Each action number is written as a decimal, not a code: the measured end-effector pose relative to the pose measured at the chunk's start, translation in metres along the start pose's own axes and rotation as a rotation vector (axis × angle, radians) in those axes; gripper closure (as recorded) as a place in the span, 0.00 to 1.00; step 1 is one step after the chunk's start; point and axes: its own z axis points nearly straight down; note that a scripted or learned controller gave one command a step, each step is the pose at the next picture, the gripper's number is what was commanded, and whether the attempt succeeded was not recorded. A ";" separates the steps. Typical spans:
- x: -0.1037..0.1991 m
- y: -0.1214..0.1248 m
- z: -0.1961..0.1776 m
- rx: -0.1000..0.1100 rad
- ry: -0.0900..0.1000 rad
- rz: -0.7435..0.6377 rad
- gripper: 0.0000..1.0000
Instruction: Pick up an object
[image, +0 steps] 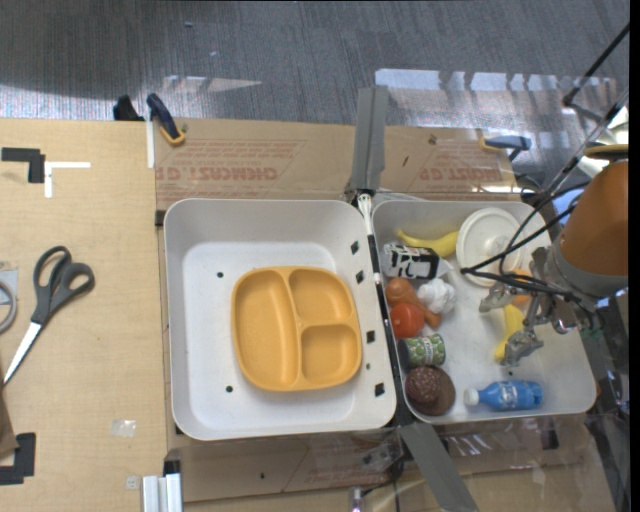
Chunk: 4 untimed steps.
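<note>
Bins (two), one tray, one bottle

The jaws hang low inside the right bin, over a yellow piece that lies just beneath them. Just behind them sits a white bowl, with a banana beside it. Nearer the camera than the jaws lies a blue bottle. Away from the arm cluster a tomato, a green can and a brown ball. Farther that way, the left bin holds a yellow divided plate, and scissors lie on the bench.
</note>
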 end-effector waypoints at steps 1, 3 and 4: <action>-0.002 0.001 -0.009 0.000 -0.003 -0.003 1.00; -0.119 -0.034 -0.247 0.000 -0.002 -0.252 1.00; -0.121 -0.018 -0.399 0.000 -0.001 -0.262 1.00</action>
